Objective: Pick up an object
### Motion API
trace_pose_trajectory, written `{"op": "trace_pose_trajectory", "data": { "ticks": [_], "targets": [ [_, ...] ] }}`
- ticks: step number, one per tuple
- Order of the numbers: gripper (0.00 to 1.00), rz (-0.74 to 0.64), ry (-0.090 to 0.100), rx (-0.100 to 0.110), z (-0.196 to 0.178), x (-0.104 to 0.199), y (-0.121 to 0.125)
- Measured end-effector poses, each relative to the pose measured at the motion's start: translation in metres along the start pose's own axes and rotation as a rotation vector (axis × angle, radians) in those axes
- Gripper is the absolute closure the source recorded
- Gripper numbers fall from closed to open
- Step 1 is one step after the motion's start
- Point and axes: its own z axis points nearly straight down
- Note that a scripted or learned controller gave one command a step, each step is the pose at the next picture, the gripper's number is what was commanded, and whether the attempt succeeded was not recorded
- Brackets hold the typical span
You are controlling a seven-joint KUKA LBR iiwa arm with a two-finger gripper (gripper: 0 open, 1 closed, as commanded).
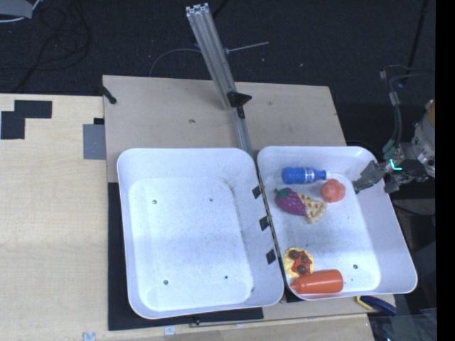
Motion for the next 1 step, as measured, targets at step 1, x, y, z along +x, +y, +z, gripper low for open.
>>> {"op": "trace_pose_trajectory", "data": {
  "ticks": [1],
  "targets": [
    [0.00,0.000,0.000,0.000,0.0000,0.0000,0.0000]
  ]
}}
